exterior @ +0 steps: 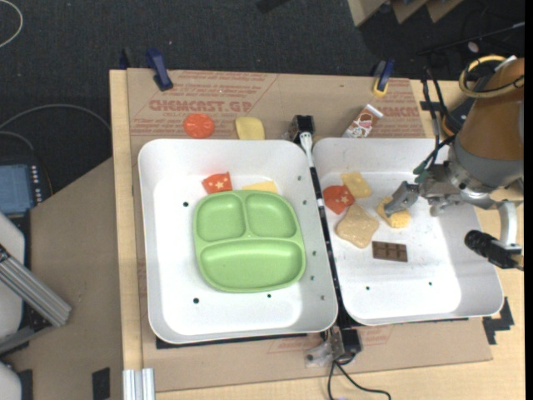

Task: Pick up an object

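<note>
Two white bins sit side by side: a green divided plate fills the left one; toy food is scattered in the right bin. The grasp step is judged underway: the gripper is lowered over a small yellow cheese wedge, fingers seemingly spread, nothing held. Closing squarely is needed next

A brown cardboard-covered bench printed with red lettering stands on dark grey carpet. Blue clamps grip its far edge. A thin white cable curls at the top left corner; aluminium framing sits at left.
</note>
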You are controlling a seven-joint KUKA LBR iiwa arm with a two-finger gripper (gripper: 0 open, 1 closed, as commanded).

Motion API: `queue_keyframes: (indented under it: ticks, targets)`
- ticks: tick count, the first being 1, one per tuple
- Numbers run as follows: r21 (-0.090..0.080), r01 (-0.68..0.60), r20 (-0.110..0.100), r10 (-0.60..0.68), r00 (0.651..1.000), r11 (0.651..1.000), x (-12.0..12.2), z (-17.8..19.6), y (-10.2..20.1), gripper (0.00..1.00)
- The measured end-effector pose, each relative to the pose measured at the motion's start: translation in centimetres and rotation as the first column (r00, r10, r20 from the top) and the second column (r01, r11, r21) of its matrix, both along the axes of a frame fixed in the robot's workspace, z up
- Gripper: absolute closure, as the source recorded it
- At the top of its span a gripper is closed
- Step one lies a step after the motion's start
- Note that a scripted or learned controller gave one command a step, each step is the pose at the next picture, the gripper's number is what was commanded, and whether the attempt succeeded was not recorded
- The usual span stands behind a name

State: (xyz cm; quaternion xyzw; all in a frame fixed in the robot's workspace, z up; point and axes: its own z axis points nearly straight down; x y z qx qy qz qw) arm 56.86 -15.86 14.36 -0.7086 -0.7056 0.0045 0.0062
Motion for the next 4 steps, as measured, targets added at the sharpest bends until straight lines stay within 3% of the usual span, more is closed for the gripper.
queue_keyframes:
  ticks: [1, 2, 3, 4]
  targets:
    - [0.001, -0.004, 0.006, 0.004, 1.0, 1.0, -4.5, -6.3, 1.7, 0.0]
    - [-0.004, -0.003, 0.02, 0.003, 1.0, 1.0, -4.1, -4.8, 1.5, 1.0]
    - [-0.003, -0.009, 0.018, 0.009, 1.0, 1.0, -0.5, -5.8, 5.9, 1.0]
    - [-0.002, -0.013, 0.031, 0.013, 0.999, 1.0, 5.1, 4.9, 12.0, 1.0]
